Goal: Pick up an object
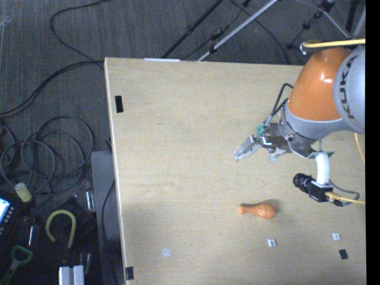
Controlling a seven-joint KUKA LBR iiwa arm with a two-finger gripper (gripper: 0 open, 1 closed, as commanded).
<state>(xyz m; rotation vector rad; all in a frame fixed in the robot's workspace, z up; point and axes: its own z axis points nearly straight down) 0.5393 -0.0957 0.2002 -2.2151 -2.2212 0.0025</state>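
An orange pear-shaped object (259, 209) lies on its side on the light wooden benchtop (178, 159), its narrow end pointing left. My gripper (256, 155) hangs above the bench at the right, up and slightly left of the orange object and apart from it. It is open, with nothing between its fingers. The grey arm with its orange band (317, 91) reaches in from the right edge.
A small black device with a yellow cable (312, 186) hangs from the wrist, right of the orange object. Small markers (271, 242) dot the bench's near right part and a black tape mark (119, 104) its left edge. Cables (47, 153) and tripod legs (255, 10) lie on the floor around the bench.
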